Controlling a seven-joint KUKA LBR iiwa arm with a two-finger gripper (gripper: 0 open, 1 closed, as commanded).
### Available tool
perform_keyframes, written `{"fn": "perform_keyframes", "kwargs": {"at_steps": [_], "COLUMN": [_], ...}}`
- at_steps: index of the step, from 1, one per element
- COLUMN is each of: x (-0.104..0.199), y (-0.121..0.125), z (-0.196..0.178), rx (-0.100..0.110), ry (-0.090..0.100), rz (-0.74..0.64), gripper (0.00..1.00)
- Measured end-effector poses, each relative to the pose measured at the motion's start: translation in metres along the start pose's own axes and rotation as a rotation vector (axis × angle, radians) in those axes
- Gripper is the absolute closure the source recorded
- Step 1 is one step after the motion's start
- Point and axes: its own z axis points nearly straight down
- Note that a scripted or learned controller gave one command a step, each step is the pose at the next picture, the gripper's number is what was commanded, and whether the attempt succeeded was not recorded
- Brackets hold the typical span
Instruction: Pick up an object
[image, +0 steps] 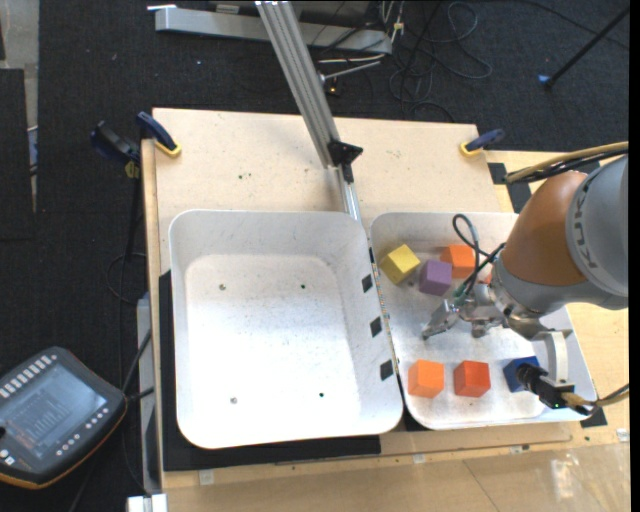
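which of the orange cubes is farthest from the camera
The orange cube at the right bin's far side, beside the purple cube. The other two, one orange and one redder, sit side by side near the bin's front edge.

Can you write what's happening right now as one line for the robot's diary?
gripper: over right bin, open, holding nothing | blocks: yellow, purple, two orange in front | left bin: bare

Arm: gripper (447, 318) low in the right bin (400, 330), holding nothing.
Blocks: yellow block (400, 263), purple block (435, 276), two orange blocks (426, 378) below.
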Motion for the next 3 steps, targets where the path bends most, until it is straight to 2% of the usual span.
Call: {"fn": "perform_keyframes", "kwargs": {"at_steps": [1,2,3], "x": [0.000,0.002,0.000], "y": [0.001,0.005,0.004], "z": [-0.012,-0.055,-0.119], "rx": [-0.003,-0.007,-0.009], "ry": [0.000,-0.001,-0.002], "rz": [0.000,-0.003,-0.003], "gripper": [1.00,1.00,1.00]}}
